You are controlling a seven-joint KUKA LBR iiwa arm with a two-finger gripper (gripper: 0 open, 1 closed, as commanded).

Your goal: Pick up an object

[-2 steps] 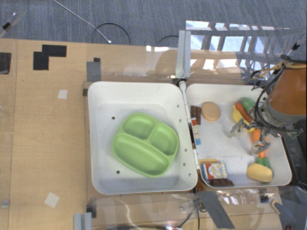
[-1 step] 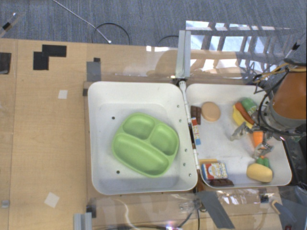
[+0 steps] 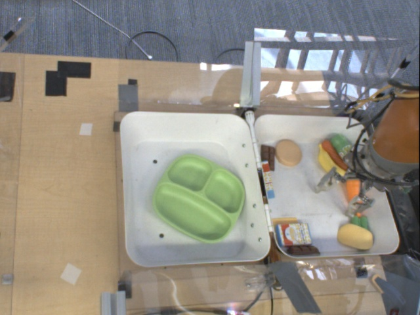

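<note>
My gripper (image 3: 342,193) hangs low over the right bin (image 3: 308,199), below the arm's orange band (image 3: 397,133). Its two grey fingers (image 3: 326,180) are spread wide, so it is open. A small orange carrot-like piece (image 3: 353,188) lies in the gap between them, closer to the nearer finger. Whether either finger touches it I cannot tell. Close by are a yellow lemon-like toy (image 3: 355,236) toward the front and a cluster of yellow, red and green toy food (image 3: 332,151) toward the back.
The right bin also holds a tan round bun (image 3: 288,153), a brown bar (image 3: 268,155), a small snack box (image 3: 293,231) and a dark bar (image 3: 302,249). In the left bin (image 3: 141,176) lies a green divided plate (image 3: 199,197). A metal rack (image 3: 321,61) stands behind.
</note>
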